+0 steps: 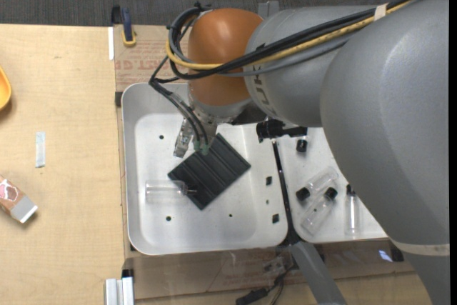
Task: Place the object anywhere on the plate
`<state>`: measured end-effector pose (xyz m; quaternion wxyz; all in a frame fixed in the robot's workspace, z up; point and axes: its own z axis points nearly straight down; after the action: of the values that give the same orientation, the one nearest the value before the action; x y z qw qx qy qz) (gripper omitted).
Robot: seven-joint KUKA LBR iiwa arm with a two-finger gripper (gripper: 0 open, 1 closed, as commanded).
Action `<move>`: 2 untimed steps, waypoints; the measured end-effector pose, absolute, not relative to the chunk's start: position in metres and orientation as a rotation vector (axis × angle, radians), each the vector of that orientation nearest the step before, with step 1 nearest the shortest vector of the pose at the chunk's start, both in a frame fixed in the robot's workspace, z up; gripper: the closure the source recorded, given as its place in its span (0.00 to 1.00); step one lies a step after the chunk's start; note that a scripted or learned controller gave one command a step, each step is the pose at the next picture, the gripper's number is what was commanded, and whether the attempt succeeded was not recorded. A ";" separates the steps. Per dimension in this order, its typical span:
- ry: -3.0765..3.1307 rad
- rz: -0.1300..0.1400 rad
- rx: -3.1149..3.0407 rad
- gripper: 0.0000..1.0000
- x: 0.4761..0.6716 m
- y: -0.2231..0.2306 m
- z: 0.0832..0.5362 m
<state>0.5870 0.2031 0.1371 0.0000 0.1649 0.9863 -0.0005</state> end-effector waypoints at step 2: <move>3.132 0.001 -0.232 1.00 0.558 0.228 0.149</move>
<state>0.5584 0.2281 0.1492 0.0004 -0.0740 0.9973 0.0002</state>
